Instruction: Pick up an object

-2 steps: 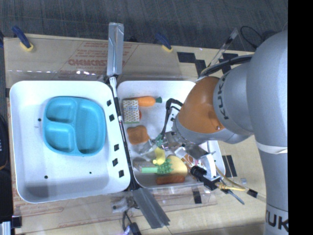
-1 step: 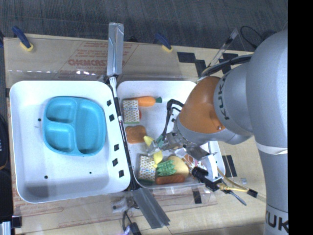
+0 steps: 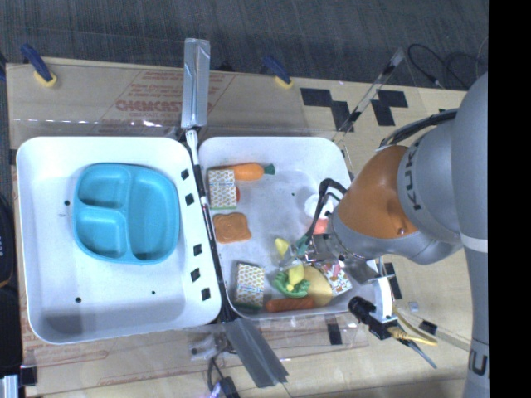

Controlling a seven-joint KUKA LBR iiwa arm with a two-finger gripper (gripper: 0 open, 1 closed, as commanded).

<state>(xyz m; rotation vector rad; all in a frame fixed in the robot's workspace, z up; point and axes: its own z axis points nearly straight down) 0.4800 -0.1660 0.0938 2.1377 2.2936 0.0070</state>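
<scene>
My gripper point(image 3: 317, 245) reaches down into the right bin point(image 3: 274, 149) near its right side, just above a cluster of toy food. Under and beside it lie a small yellow piece point(image 3: 282, 245), a green vegetable point(image 3: 289, 281), a yellow fruit point(image 3: 319, 283) and a red-and-white packet point(image 3: 338, 277). A red sausage point(image 3: 290, 304) lies along the bin's front wall. Further left are a patterned box point(image 3: 250, 283), a brown toast slice point(image 3: 231, 227), a second patterned box point(image 3: 221, 187) and an orange carrot point(image 3: 247, 172).
The left bin point(image 3: 41, 305) holds a blue divided plate point(image 3: 128, 211). A metal divider post point(image 3: 195, 81) stands at the back between the bins. The arm's grey and orange body point(image 3: 390, 201) overhangs the right bin's right edge.
</scene>
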